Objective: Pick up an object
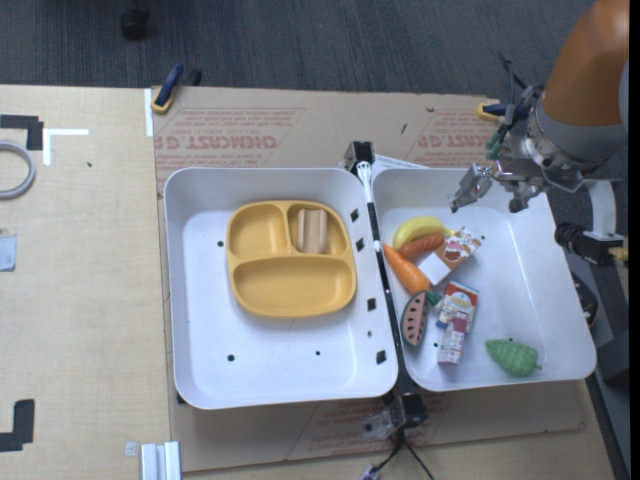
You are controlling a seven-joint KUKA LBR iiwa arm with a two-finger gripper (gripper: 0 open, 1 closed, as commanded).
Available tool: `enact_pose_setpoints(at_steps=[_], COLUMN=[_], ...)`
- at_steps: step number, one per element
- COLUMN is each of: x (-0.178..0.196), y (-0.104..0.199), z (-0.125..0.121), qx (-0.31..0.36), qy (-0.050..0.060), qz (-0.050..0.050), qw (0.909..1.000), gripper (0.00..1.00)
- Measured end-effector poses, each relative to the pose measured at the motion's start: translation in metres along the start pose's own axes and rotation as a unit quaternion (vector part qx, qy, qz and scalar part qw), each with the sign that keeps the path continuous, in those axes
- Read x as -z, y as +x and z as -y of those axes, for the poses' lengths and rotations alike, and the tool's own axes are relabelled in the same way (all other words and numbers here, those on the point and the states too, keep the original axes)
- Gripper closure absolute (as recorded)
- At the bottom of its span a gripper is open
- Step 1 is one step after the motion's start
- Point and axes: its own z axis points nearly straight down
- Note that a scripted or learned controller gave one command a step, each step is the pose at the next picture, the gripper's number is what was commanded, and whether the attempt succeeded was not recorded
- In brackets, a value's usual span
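Observation:
My gripper (pixel 493 191) hangs open over the back of the right bin (pixel 545 268), with nothing between its fingers. Toy food lies below and to its left in that bin. A yellow banana (pixel 416 229) and an orange carrot (pixel 406 266) sit near the bin's left wall. A small orange-and-white packet (pixel 450 253) rests beside them. A red juice carton (pixel 455 321) and a watermelon slice (pixel 413 319) lie nearer the front. A green bumpy fruit (pixel 513 356) sits at the front right.
The left bin (pixel 200 358) holds a yellow divided plate (pixel 291 259) with a tan block (pixel 312 231) in its back right compartment. Black clips (pixel 359 155) join the bins at the middle. Cardboard (pixel 250 133) lies under both bins.

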Motion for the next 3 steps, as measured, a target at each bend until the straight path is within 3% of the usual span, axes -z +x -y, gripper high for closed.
enact_pose_setpoints(at_steps=[1, 2, 3], x=[-0.139, -0.127, 0.117], y=[0.005, 0.005, -0.004], z=[0.012, 0.010, 0.085], qx=[0.009, 0.008, 0.157], qy=[-0.007, -0.010, -0.002], qz=[0.002, 0.002, 0.001], qw=[0.9999, 0.9999, 0.9875], gripper=[0.00, 1.00, 1.00])
